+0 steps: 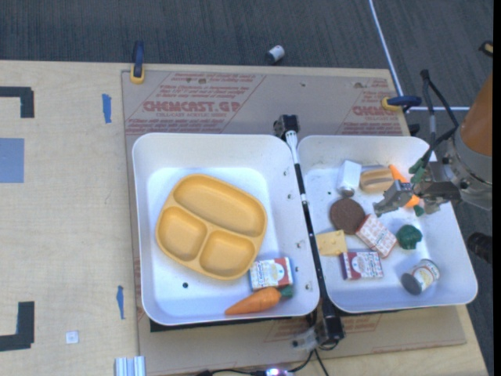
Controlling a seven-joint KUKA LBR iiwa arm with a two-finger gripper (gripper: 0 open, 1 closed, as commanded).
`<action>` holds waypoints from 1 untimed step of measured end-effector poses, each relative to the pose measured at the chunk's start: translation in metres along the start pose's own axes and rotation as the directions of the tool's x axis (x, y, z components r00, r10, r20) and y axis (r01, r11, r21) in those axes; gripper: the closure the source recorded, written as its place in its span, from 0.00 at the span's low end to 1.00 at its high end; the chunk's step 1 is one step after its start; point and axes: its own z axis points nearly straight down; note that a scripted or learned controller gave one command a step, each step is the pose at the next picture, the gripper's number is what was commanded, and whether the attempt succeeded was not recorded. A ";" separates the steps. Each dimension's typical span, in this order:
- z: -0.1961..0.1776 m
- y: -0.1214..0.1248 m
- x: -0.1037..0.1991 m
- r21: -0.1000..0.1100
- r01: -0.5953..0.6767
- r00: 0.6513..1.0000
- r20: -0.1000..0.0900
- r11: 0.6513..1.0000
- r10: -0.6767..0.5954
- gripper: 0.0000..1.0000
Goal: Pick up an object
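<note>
My gripper hangs low over the right bin, near its right wall. A small orange piece lies right at the gripper, partly hidden by it. Just left of the gripper are a hot dog bun, a white block and a brown cookie. Below the gripper sit a green broccoli piece, a red-and-white packet, a red carton, a cheese slice and a small can.
The left bin holds a yellow divided plate, a small carton and a carrot along its front wall. A black ridge separates the two bins. The arm's orange band rises at the right edge.
</note>
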 end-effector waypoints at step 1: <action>0.127 -0.004 -0.003 0.000 -0.001 1.000 0.000 1.000 0.001 0.00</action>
